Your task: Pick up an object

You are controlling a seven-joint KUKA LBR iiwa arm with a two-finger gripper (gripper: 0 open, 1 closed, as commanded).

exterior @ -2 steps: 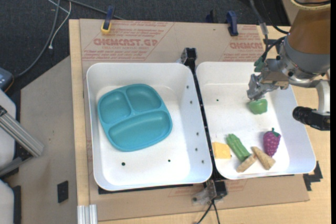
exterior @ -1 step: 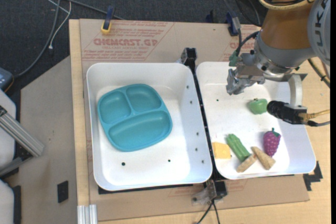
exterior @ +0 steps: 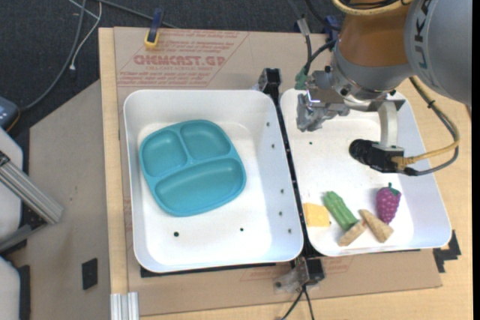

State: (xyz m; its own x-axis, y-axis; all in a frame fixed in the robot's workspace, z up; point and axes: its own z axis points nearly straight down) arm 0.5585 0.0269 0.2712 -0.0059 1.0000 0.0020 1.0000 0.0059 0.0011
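Note:
My gripper [exterior: 311, 118] hangs over the back left part of the right bin [exterior: 420, 236], with its grey fingers pointing down and nothing visible between them. Along the bin's front lie a yellow cheese wedge [exterior: 316, 215], a green pickle-like piece [exterior: 340, 209], two tan bread sticks [exterior: 366, 228] and a purple grape bunch [exterior: 388, 203]. These toys sit well in front of the gripper and to its right, apart from it.
The left bin [exterior: 142, 236] holds a teal divided plate [exterior: 193, 165]. A black clip [exterior: 269, 79] sits at the back where the two bins meet. A black part [exterior: 373, 153] with a yellow cable hangs over the right bin.

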